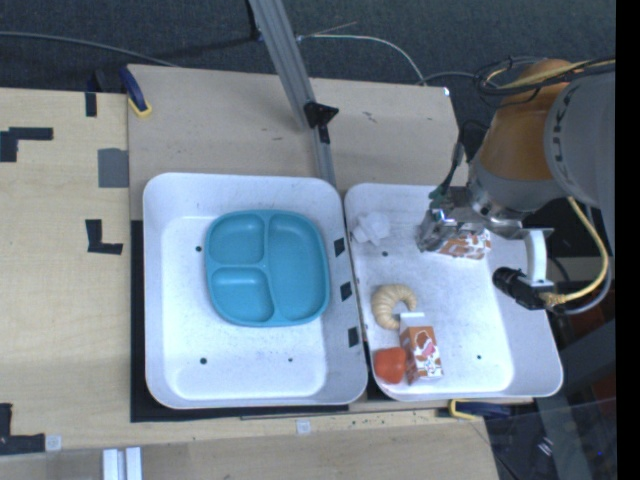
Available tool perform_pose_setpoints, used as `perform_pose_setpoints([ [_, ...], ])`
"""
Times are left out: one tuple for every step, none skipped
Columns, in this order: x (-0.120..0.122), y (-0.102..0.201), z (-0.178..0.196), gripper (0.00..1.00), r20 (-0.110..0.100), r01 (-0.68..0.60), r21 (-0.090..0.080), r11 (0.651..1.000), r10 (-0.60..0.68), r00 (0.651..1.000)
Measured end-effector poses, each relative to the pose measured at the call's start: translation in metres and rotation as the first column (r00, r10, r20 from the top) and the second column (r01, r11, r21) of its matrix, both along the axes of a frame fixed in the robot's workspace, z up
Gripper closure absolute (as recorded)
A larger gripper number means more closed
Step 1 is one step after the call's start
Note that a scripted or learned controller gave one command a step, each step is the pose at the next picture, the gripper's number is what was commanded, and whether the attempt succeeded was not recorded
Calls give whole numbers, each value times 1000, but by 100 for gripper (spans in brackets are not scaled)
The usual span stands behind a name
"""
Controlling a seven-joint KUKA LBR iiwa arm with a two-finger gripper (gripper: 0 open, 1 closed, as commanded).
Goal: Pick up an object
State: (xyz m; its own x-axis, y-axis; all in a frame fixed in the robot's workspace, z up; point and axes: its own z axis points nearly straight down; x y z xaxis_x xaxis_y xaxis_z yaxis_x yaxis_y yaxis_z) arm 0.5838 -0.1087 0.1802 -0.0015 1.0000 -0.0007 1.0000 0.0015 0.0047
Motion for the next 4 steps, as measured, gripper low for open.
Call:
perform_pose_setpoints([
  [4,4,43,100,-1,-1,0,1000,1,1000],
  [5,4,68,100,-3,0,1,1000,0,1000],
  [23,62,64,100,-6,-6,3,1000,6,1000],
  [25,109,51,100,-8,-4,2,1000,4,1000],
])
